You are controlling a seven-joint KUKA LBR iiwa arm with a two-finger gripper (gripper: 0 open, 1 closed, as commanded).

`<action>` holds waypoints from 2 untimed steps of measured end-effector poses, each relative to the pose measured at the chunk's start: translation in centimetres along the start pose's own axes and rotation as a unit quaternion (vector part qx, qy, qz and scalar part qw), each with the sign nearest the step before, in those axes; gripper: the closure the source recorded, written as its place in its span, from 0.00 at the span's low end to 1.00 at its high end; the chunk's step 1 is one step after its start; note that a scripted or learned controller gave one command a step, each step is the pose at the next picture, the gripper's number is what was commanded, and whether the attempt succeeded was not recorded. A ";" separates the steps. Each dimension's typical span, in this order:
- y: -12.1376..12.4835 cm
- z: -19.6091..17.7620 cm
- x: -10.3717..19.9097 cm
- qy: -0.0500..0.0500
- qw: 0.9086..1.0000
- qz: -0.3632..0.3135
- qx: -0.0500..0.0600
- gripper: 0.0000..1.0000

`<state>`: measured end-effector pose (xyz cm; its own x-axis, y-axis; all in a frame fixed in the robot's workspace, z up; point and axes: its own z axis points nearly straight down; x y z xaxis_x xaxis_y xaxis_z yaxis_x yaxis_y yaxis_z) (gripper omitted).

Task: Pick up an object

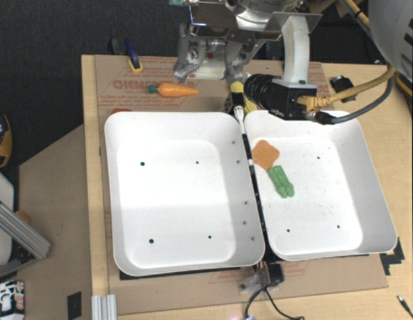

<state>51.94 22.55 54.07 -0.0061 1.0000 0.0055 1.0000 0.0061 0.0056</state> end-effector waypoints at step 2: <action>-4.1 0.5 -10.0 -0.003 1.000 0.003 0.004 0.00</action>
<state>47.91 12.55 53.51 -0.0002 1.0000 -0.0007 1.0000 0.0002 -0.0020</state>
